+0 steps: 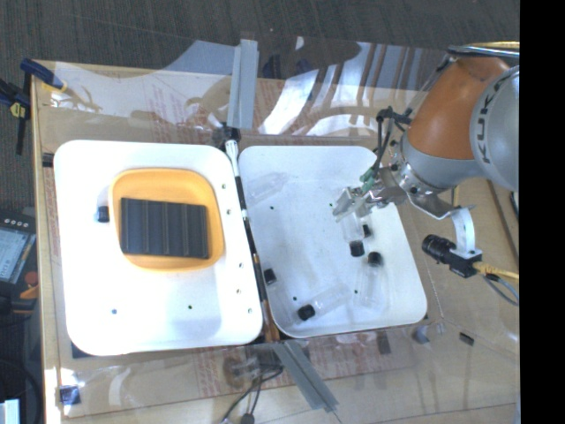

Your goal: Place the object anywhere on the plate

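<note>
A yellow plate lies in the left bin, toward its back. A black ridged rectangular object rests flat on the plate and covers most of its middle. My gripper hangs low over the back right part of the right bin, far to the right of the plate. Nothing shows in its grasp. The grey arm with its orange band reaches in from the right above it.
Small black pieces lie in the right bin: two just in front of the gripper, one near the front edge, one by the left wall. Another small black piece sits left of the plate.
</note>
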`<state>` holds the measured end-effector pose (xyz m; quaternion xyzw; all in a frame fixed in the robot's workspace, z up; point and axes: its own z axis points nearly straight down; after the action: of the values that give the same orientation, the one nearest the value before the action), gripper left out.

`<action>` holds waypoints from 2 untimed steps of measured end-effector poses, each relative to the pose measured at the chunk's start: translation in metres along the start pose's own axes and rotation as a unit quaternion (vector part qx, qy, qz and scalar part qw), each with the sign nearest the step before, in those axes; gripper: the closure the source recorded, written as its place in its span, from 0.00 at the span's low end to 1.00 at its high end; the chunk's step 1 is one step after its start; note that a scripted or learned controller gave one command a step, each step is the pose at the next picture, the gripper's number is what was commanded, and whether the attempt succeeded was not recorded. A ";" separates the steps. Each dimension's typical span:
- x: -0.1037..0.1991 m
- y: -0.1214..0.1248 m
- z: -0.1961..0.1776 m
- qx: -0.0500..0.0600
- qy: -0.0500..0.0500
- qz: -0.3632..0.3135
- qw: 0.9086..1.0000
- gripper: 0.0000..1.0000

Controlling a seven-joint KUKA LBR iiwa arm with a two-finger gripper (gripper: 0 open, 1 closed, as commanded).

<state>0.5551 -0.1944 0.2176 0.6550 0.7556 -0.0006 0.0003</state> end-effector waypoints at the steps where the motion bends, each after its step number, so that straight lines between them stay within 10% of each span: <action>1: 0.095 -0.017 0.017 0.003 0.001 -0.025 1.000 1.00; 2: 0.149 0.015 0.026 0.001 0.001 -0.088 0.996 1.00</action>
<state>0.5491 -0.0447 0.1912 0.5855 0.8106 -0.0006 -0.0007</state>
